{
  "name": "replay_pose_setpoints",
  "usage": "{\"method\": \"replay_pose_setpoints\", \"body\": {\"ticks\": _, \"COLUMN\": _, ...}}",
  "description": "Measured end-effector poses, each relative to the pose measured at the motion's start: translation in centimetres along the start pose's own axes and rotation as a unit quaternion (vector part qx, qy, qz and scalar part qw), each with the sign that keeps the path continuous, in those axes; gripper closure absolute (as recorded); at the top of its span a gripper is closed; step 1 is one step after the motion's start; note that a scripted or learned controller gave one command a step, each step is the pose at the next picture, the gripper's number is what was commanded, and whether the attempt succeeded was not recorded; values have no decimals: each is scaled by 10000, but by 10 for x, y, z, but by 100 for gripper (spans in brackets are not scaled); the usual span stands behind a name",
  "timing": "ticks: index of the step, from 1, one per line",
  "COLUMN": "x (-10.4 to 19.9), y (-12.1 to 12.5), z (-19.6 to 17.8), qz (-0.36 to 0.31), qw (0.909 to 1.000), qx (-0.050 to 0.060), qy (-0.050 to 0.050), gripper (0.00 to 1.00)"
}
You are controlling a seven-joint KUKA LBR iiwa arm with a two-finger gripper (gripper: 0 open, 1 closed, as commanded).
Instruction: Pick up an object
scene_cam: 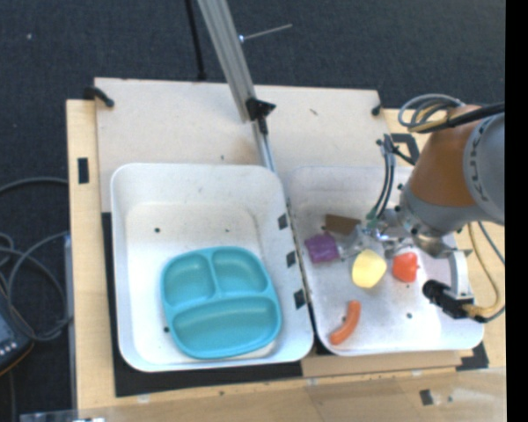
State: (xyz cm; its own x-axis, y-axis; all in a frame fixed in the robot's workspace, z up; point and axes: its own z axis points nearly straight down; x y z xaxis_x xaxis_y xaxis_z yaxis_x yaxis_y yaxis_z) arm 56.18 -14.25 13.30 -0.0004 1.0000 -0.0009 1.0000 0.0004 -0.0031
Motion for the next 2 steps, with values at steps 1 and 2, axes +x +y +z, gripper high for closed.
{"method": "replay_pose_setpoints", "body": {"ticks": 1, "x": -2, "y": 2, "z": 32, "qz": 6, "qw": 10000, "qx": -42, "qy": -22, "gripper": 0}}
{"method": "replay_pose_setpoints", "body": {"ticks": 2, "x": -2, "y": 1, "z": 21, "qz": 27, "qw": 10000, "qx": -40, "qy": -2, "gripper": 100}}
